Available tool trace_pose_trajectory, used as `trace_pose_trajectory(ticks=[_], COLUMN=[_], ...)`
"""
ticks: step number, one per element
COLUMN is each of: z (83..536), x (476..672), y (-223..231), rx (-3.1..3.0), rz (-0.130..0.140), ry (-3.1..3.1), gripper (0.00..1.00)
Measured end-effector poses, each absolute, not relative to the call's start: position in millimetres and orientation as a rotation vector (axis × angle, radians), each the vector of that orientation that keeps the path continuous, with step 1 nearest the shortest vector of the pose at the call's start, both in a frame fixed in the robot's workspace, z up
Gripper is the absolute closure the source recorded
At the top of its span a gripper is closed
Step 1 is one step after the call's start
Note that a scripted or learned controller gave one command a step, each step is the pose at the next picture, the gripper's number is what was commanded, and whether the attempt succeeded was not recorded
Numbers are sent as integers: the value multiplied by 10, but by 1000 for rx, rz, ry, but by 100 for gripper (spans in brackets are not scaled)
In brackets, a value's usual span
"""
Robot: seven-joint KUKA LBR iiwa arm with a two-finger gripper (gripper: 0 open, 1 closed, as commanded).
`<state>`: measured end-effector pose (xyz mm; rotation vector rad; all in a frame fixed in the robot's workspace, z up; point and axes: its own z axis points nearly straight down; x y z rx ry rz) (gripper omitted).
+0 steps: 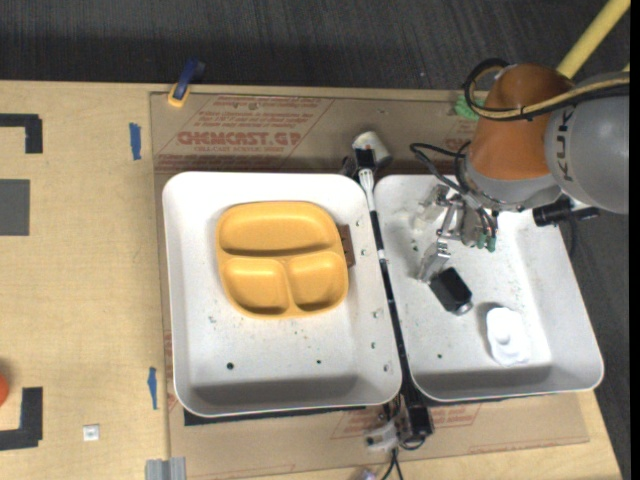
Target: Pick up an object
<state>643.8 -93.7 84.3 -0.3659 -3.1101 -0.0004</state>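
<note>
Arm (520, 128) reaches in from the right over the far part of the right bin (560, 308). Left bin (190, 298) holds a yellow tray (282, 258), three compartments, upside up. Gripper (437, 253) hangs just above a small black object (450, 290) mid-bin; can't tell if it's released or clenched, nothing visibly grasped. White object (503, 333) sits nearer, right of the black one. Advice: centre over the black piece, descend straight, avoid nudging it. Cardboard (240, 128) print is too blurred to read; "KU" shows on the arm.
</note>
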Motion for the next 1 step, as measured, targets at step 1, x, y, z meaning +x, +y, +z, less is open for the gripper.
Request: trace_pose_trajectory(ticks=[1], z=[853], x=[5730], y=[-965], rx=[-176], rz=[-1], ry=[-3139], gripper=[0])
